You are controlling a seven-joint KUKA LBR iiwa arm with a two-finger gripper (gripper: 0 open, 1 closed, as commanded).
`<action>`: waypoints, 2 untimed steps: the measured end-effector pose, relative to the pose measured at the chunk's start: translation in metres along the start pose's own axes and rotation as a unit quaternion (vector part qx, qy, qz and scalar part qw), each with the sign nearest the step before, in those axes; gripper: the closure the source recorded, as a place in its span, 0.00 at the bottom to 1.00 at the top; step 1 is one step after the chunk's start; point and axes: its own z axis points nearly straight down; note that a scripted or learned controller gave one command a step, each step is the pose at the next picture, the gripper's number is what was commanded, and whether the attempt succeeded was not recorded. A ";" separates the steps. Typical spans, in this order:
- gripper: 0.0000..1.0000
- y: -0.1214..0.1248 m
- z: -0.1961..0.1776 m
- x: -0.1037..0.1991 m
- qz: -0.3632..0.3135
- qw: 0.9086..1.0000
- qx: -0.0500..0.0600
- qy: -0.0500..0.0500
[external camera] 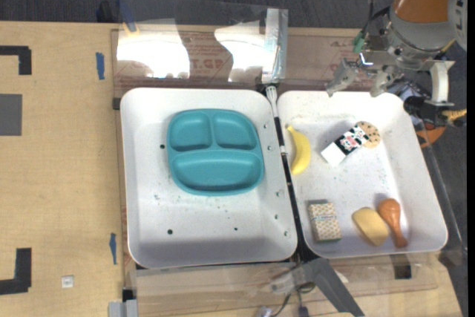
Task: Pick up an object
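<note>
The right bin (pixel 427 182) holds several small objects. A yellow banana (pixel 299 151) lies along its left wall. A black-and-white spotted box (pixel 346 142) sits near the middle, touching a round speckled cookie (pixel 367 133). Near the front are a small patterned block (pixel 324 220), a yellow bun-shaped piece (pixel 369 226) and an orange drumstick-shaped piece (pixel 391 217). My gripper (pixel 361 84) hangs over the bin's far rim, above and behind the spotted box. It is open, with nothing between its two fingers.
The left bin (pixel 141 182) holds a teal divided plate (pixel 215 151). A clear plastic sheet (pixel 200 44) stands behind the bins. The arm with its orange band (pixel 427 0) reaches in at the top right. A flat tan surface (pixel 56 159) lies to the left.
</note>
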 end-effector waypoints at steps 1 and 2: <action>0.00 -0.049 0.095 -0.027 0.025 1.000 0.005 0.000; 0.00 -0.061 0.088 -0.069 -0.252 0.968 -0.001 -0.001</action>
